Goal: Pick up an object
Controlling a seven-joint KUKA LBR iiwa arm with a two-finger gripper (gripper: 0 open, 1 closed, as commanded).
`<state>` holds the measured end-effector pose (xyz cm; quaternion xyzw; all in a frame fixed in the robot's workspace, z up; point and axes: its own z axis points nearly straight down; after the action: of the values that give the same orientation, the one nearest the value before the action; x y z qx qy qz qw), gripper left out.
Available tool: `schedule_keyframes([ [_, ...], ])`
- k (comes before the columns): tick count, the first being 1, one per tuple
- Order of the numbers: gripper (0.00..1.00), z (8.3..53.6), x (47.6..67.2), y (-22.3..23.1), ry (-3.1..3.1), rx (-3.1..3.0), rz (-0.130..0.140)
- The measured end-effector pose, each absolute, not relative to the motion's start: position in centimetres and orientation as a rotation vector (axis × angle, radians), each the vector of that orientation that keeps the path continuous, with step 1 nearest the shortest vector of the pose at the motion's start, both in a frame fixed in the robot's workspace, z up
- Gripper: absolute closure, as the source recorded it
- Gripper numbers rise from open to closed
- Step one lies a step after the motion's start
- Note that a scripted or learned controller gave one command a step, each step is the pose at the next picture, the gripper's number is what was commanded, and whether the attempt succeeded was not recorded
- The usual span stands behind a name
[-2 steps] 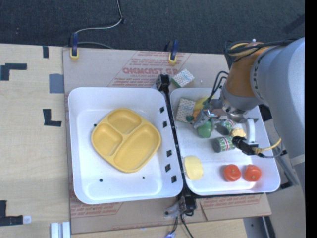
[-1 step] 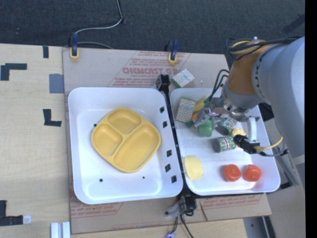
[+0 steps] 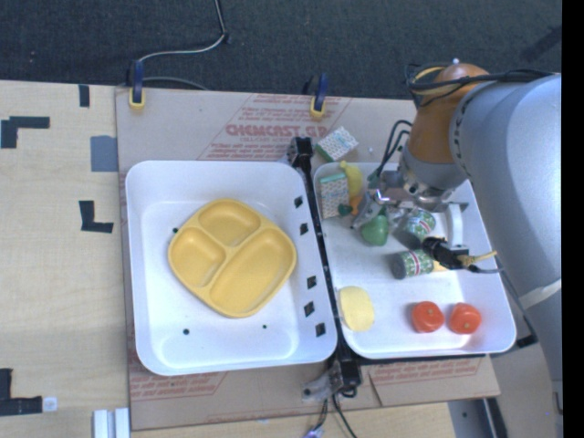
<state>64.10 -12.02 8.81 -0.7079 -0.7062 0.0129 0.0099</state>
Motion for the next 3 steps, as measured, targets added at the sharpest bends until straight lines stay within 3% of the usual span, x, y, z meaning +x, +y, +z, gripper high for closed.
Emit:
schedule_keyframes([
  [2,1.0,10.4,63.9,-12.0,-2.205,-2.208,0.047],
  [3,1.0,9.9,65.4,-11.9,-2.186,-2.189,0.073],
])
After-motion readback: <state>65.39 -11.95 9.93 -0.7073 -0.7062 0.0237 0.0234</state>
